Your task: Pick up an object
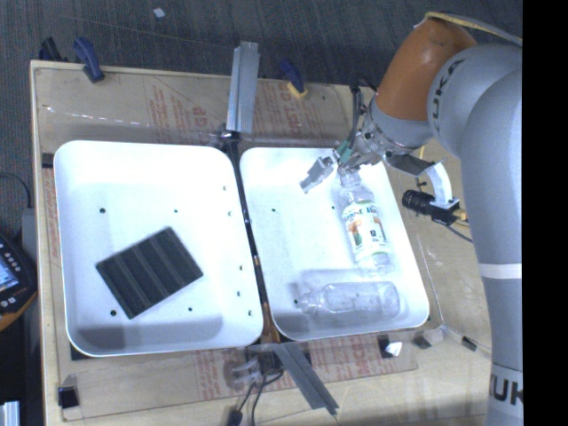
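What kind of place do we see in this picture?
Probably a robotics lab bench for grasping trials: two white bins clamped to a wooden board, a grey arm's end effector over the right bin, and clear plastic bottles as test objects.

Dark carpet floor [177, 7], plywood bench [133, 96]

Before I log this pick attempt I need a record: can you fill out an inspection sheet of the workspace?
Surface: wooden bench bearing left bin and right bin, side by side.
Job's things: labelled bottle and clear bottle lying in the right bin; dark ribbed pad lying flat in the left bin.
Clutter: nothing seen.
Grippers: gripper hangs over the right bin's far edge, near the labelled bottle's cap; grasp state unclear.
Cables: black cable at the near edge.
Surroundings: blue clamps on the far edge; dark floor.
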Robot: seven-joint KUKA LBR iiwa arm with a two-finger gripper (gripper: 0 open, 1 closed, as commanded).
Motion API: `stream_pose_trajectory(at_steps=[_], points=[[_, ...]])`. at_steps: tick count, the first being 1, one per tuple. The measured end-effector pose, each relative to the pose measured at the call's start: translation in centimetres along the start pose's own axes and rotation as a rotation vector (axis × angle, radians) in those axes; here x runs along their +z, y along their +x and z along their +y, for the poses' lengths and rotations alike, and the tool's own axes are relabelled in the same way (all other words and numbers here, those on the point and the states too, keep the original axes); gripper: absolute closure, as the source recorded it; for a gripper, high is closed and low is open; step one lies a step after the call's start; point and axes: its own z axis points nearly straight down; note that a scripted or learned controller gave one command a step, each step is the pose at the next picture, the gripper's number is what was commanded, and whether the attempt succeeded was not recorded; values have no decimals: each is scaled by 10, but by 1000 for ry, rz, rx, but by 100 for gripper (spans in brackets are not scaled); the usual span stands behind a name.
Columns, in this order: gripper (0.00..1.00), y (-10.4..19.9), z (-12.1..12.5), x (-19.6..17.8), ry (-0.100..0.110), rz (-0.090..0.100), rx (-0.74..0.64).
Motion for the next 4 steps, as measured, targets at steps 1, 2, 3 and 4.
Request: stream_pose_trajectory(at_steps=[1,2,3,4], points=[[0,4,-12,-20,2,0,128],[0,-15,-15,59,5,3,95],[0,-19,-7,32,1,2,74],[0,-8,-33,9,3,3,48]])
